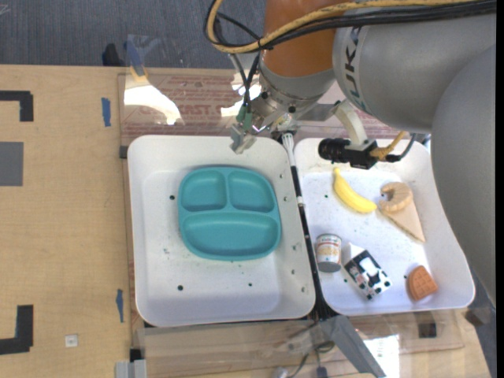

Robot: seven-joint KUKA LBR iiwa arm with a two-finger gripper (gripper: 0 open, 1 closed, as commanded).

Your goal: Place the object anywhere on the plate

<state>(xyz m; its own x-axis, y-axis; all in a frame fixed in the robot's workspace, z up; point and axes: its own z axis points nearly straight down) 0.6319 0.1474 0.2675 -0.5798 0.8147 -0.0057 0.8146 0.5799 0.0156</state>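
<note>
A teal plate [230, 213] with three compartments lies in the middle of the left white bin [150, 235]. Nothing rests on it. My gripper [239, 142] hangs over the far edge of the left bin, just beyond the plate's far rim and near the divider between the bins. I see no object at its tip. A yellow banana [352, 194], a tan wedge-shaped piece [400, 209], a small can [328, 252], a black-and-white toy [368, 274] and an orange piece [421, 283] lie in the right bin [449, 235].
The big grey arm with its orange band [307, 22] and yellow-black cables fills the upper right, covering the right bin's far corner. A black fitting [346, 152] hangs over the right bin's far end. Brown bench board lies to the left.
</note>
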